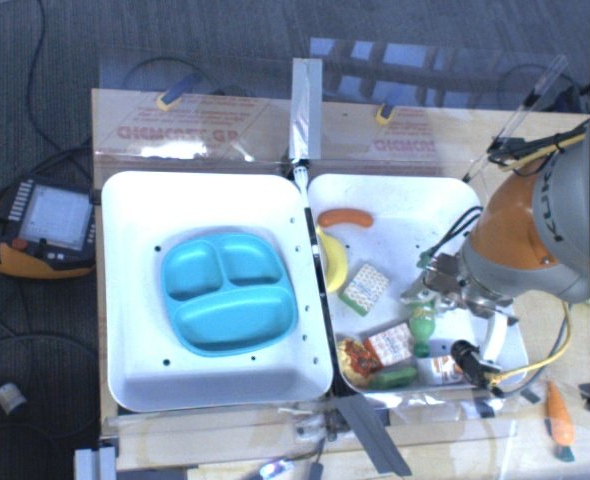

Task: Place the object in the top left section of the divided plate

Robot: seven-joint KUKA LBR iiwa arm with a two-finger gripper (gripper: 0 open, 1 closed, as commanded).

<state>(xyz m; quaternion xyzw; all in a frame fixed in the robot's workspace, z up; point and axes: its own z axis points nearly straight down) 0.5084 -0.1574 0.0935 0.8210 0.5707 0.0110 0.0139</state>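
Observation:
A blue divided plate (231,290) lies in the left bin (135,218). It has two small sections at the top and one large section below, and nothing lies in any of them. My gripper (431,286) hangs low over the right bin (405,203), near its middle right, just above a small green bottle-like item (421,326). I see nothing clearly held in it. The grey arm with its orange band (505,236) comes in from the right.
Besides that item, the right bin holds an orange sausage (345,219), a yellow banana (332,258), a green-and-white packet (364,288), a red-and-white packet (387,345) and a green vegetable (395,375). A wall separates the bins (313,268). Cables trail near the wrist (495,343).

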